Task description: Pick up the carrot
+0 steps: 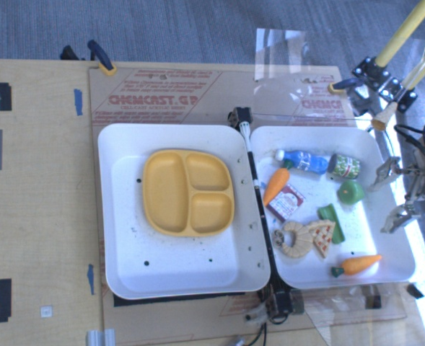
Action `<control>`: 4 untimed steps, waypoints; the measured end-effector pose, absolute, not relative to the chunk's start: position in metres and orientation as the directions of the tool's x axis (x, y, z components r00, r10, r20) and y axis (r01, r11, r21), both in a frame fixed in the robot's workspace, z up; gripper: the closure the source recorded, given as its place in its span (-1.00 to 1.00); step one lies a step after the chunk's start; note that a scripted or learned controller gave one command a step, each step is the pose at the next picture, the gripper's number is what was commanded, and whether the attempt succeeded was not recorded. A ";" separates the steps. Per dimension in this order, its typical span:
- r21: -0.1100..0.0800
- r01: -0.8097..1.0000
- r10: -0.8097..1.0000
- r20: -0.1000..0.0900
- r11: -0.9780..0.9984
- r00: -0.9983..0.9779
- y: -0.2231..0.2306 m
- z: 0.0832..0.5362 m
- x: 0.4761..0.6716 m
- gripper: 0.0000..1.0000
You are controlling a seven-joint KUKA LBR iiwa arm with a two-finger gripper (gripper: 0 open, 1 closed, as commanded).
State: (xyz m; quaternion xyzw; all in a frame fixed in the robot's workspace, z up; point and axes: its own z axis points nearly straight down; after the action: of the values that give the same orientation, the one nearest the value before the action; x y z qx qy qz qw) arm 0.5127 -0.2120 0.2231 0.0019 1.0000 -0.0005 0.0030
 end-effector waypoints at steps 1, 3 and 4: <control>0.005 0.038 0.038 -0.003 0.999 -0.999 -0.112 0.217 0.507 -1.00; 0.001 -0.223 -0.223 -0.005 0.975 -0.975 -0.128 0.296 0.547 -1.00; 0.004 -0.083 -0.083 -0.001 0.997 -0.997 -0.060 0.239 0.562 -1.00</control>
State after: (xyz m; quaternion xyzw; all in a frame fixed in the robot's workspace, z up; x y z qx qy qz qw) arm 0.5621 -0.0596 0.2389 -0.0413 0.9991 0.0019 0.0006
